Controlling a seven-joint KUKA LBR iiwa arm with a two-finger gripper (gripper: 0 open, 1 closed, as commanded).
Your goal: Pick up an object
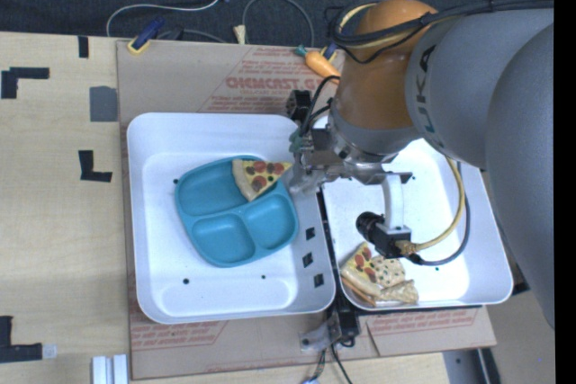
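Pizza slice (pixel 258 177) rests on blue plate (pixel 236 218).

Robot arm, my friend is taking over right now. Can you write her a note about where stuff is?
Gripper: low over the inner edge of the left bin, next to the plate; can't tell if it's gripping anything.
Left bin: blue plate with a pizza slice on its top compartment.
Right bin: more pizza slices piled at the front left corner.
Done: no pick is visible yet.
Left: grab one object and lift it.
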